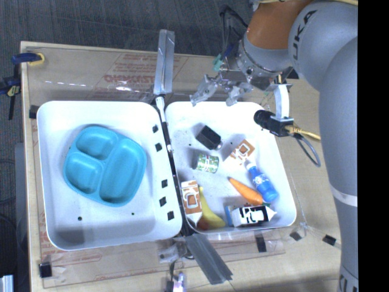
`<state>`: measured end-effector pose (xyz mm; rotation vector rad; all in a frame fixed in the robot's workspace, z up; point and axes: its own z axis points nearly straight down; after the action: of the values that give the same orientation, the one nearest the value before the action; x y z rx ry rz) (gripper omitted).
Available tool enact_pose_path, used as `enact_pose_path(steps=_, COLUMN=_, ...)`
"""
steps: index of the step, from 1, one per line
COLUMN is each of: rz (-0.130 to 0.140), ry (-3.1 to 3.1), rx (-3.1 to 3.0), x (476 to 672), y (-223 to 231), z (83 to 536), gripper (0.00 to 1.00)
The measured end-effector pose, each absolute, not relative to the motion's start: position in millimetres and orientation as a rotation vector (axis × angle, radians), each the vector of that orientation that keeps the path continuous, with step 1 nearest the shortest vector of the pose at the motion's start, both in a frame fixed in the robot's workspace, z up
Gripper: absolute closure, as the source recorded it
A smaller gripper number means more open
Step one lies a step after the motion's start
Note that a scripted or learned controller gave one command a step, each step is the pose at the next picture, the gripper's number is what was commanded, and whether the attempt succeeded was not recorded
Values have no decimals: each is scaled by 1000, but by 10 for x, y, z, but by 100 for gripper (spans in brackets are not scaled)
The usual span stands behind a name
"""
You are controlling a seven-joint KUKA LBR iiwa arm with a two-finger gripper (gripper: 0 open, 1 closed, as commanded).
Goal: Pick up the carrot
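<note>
The carrot (245, 190) is orange and tapered, lying in the right bin (180, 115) toward its front right, next to a blue bottle (262, 184). My gripper (216, 93) hangs above the far rim of the right bin, well back from the carrot. Its two fingers are spread apart and hold nothing.
Around the carrot in the right bin lie a black block (209, 137), a small green can (207, 162), an orange-and-white carton (242, 151), a second carton (191, 198), a banana (209, 216) and a black-and-white box (250, 215). The left bin (55, 115) holds a blue divided tray (106, 164).
</note>
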<state>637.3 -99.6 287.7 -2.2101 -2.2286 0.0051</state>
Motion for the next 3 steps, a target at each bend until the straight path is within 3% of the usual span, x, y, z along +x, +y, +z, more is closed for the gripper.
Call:
enact_pose_path(steps=1, rz=8, ry=-1815, rx=-2559, x=6089, y=-1565, z=2022, gripper=0)
enact_pose_path(steps=2, rz=5, ry=-1987, rx=-2428, x=5395, y=-1882, z=1625, gripper=0)
enact_pose_path(steps=3, rz=1, ry=-2034, rx=-2391, x=4858, y=-2037, z=913, gripper=0)
